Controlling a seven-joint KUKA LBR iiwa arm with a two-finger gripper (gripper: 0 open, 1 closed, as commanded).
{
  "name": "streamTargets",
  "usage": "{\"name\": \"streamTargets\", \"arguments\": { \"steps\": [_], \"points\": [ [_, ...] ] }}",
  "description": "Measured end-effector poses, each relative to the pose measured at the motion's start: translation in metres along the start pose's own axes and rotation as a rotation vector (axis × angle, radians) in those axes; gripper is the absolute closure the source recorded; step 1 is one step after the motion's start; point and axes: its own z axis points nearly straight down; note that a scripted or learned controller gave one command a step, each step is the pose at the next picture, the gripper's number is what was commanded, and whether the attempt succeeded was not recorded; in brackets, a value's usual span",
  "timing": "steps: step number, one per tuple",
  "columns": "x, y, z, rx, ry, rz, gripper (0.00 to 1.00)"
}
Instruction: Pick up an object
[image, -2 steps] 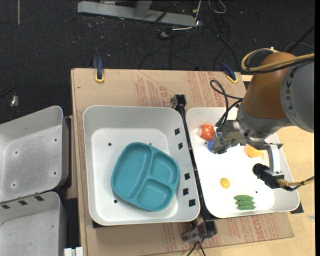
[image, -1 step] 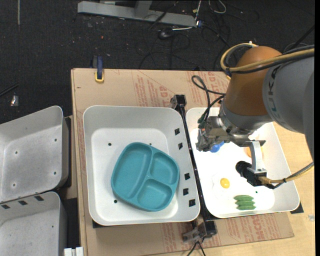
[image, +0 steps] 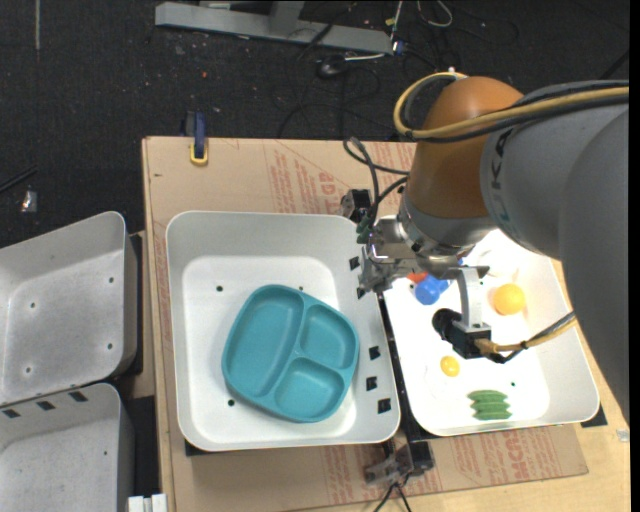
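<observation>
Cardboard sheeting covers the bench (image: 260, 170), laid over a dark, speckled floor, and on it sit two shallow white bins side by side. Right by the pincer (image: 440, 285), just under its tip, lies a small blue object (image: 431, 291), rounded and matte, which looks like the nearest candidate for the pick; nothing is seen lifted, so the task seems to be at the reaching stage, with the grasp and the raise left to do. Whether the pincer is apart or together I cannot tell, since the wrist hides it from above. Just beyond it to the right rests a smooth yellow ball (image: 508, 298), and below it a smaller yellow piece (image: 450, 367), then a ribbed green pod-like toy (image: 490, 403) further down, all on the glossy floor of the right bin (image: 570, 395). Well apart to the pincer's left, in the left bin (image: 200, 250), lies a teal divided plate (image: 290, 352), smooth plastic with three rounded compartments. Black cable (image: 360, 165) trails across the cardboard behind the arm.
</observation>
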Motion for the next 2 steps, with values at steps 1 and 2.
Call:
{"name": "streamTargets", "arguments": {
  "steps": [1, 2],
  "points": [
    [0.0488, 0.0010, 0.0066, 0.002, -0.001, 0.000, 1.00],
    [0.0457, 0.0011, 0.0063, 0.002, -0.002, 0.005, 0.00]
  ]
}}
